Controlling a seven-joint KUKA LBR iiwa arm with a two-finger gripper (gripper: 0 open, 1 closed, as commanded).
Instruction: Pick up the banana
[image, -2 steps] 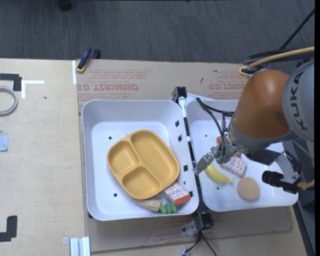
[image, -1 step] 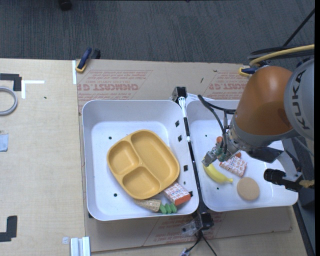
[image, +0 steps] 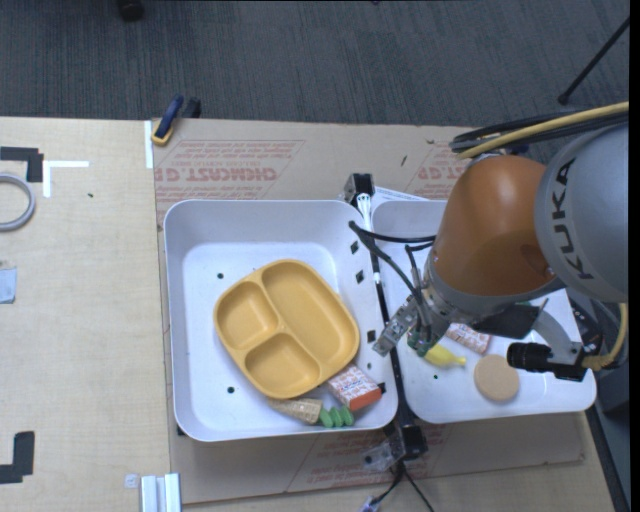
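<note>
Cardboard covers the bench (image: 90, 300) under your two white bins. You'll find the banana (image: 445, 355), small and yellow, in the right bin (image: 560, 398), near its left wall. Your gripper (image: 412, 325) sits just left of it, above the wall between the bins; whether it is open, you cannot tell. A round tan disc (image: 496, 379) lies right of the banana. Over in the left bin (image: 190, 300), a yellow divided plate (image: 286, 328) rests beside a small orange box (image: 355, 387).
</note>
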